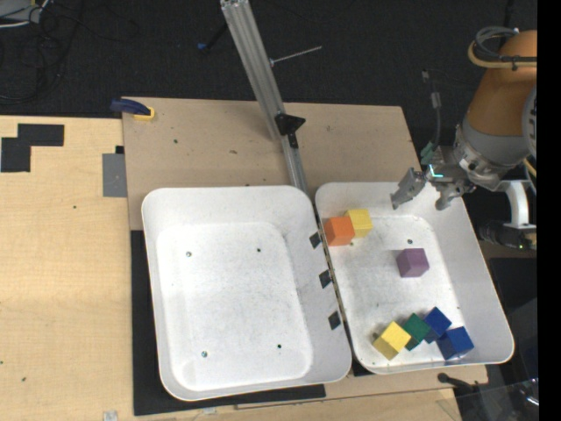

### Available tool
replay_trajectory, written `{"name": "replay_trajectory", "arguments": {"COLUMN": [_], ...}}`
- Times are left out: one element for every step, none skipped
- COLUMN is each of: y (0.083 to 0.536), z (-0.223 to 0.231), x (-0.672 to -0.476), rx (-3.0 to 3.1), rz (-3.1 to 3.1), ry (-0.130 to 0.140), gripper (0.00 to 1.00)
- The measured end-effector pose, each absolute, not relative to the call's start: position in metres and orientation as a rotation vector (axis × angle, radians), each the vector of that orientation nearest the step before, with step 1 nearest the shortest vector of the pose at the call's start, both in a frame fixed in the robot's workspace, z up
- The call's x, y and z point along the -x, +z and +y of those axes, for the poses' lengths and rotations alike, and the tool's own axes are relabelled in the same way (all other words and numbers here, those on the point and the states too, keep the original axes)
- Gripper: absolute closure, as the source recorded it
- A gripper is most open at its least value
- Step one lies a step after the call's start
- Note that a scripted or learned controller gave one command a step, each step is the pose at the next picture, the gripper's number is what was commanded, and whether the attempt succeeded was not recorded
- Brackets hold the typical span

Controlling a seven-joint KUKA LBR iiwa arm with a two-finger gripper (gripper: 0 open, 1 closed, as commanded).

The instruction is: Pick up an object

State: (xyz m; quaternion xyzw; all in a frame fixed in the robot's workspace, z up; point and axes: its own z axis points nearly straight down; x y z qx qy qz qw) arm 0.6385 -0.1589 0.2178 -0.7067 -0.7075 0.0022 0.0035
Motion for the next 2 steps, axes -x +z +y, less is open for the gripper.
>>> {"name": "replay_trajectory", "arguments": {"y": [0.221,0.175], "z": [-0.159,-0.155], "x": [-0.64,-0.645], "rx": [2.215,2.21], "rz": [-2.224,-2.224], "ry": [0.003,0.007], "gripper": [0.0,0.0]}}
